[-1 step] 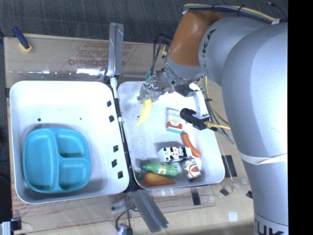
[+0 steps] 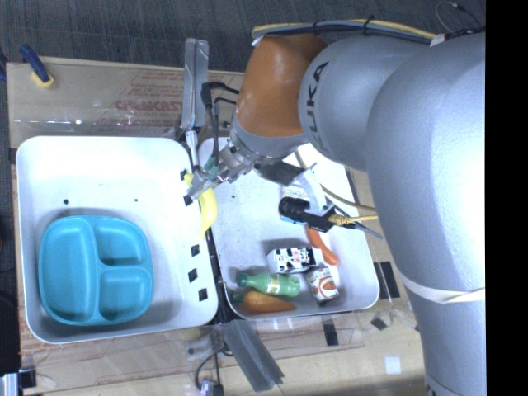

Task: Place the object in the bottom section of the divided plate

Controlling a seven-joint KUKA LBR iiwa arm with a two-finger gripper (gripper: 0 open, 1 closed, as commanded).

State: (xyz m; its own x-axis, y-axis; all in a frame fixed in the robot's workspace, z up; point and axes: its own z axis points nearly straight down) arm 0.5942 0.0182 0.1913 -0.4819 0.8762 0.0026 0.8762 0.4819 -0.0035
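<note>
Dark carpet is surrounding the wooden bench (image 2: 91, 89), which is bearing 2 shallow white bins side by side. I am reaching from the right, and my gripper (image 2: 204, 180) is hovering over the rim between them with a yellow banana-shaped object (image 2: 208, 207) hanging between its tips; I am judging it pinched, though the view is tight. I am carrying, so the transfer step is under way. Next I am needing to travel left and nearer to the blue divided plastic plate (image 2: 96, 268) in the left white bin (image 2: 49, 159), then lower over its bottom section (image 2: 124, 295).
</note>
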